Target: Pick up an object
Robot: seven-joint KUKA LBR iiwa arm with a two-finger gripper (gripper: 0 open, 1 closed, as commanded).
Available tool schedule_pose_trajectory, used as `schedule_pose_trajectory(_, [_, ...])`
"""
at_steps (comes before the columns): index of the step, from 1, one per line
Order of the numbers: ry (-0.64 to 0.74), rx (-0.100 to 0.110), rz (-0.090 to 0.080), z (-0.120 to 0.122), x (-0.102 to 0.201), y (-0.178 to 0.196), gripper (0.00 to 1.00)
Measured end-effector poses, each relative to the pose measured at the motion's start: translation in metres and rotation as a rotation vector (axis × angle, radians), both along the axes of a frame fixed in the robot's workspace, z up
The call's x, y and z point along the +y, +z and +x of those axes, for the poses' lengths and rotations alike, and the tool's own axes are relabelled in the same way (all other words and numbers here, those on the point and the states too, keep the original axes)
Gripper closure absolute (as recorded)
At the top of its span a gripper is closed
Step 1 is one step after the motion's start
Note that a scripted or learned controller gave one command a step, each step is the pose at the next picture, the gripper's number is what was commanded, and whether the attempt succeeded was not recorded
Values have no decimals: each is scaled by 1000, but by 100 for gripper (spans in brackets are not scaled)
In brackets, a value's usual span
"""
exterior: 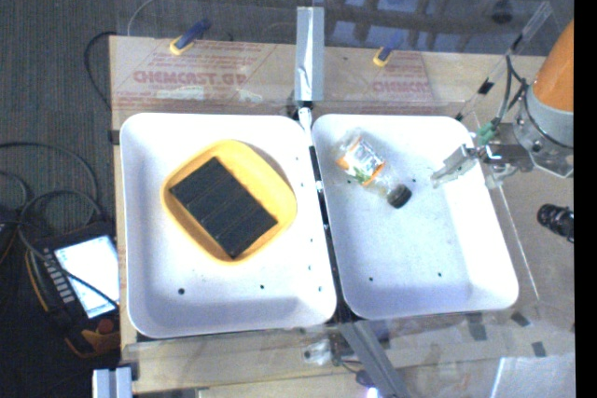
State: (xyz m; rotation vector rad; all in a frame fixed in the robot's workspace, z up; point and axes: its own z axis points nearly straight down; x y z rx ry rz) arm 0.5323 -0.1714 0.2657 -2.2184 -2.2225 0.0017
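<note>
In the right bin (420, 275) a small clear bottle with an orange-and-green label and a black cap (369, 165) lies on its side near the back left. In the left bin (149, 294) a yellow dish holding a black ridged pad (228, 200) rests flat. My gripper (457, 165) hangs over the right bin's back right part, to the right of the bottle and apart from it. Nothing sits between its fingers (449, 171).
A transparent divider post (307, 65) stands behind the seam between the bins. Clear panels and clamps line the back of the bench (187, 37). A handheld pendant (79, 275) lies on the floor at the left.
</note>
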Motion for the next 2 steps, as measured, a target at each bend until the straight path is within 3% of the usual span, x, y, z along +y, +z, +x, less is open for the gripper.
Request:
schedule_pose_trajectory(1, [264,-1,1,55,51,-64,0])
schedule_pose_trajectory(2, [277,7,1,104,49,-159,0])
